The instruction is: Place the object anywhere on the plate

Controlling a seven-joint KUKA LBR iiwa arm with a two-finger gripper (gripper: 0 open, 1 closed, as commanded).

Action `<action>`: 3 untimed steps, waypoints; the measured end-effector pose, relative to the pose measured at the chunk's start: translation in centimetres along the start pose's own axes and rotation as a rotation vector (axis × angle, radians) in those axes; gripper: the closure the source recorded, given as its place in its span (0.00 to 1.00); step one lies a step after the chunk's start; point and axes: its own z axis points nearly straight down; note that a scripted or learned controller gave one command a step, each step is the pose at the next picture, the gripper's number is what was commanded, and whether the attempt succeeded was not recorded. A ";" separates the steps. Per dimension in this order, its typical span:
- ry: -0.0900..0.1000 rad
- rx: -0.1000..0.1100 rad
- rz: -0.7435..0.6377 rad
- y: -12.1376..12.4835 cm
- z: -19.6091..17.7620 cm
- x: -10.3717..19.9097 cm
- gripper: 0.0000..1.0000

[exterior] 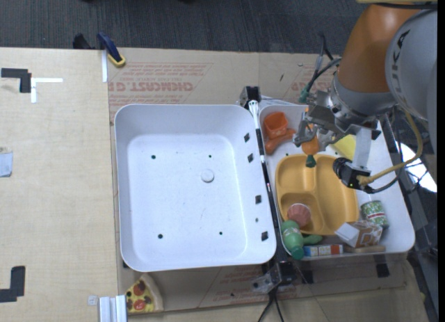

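The object at stake looks to be the small orange piece (310, 146) just under the end effector (311, 138), over the far rim of the yellow plate (342, 206) in the right bin (398, 244). The piece sits right at the fingertips, but the view is too small and cluttered to tell whether it is truly gripped or merely lies behind them, and how far the fingers are parted cannot be told. The relation that matters: the plate's open surface lies toward the near side of the bin from the end effector, almost directly below and a little nearer the camera, so the move, as I judge it, is a short travel inward over the plate and then down. The plate is divided into compartments; a pinkish round item (300, 213) lies in its near left one. A green bottle (293, 238) lies by the plate's near corner, an orange cup (276, 125) at the far left of the bin. The left bin (139, 195) is well apart.
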 end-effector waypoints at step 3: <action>-0.009 0.006 -0.005 0.2 -2.4 -0.2 1.00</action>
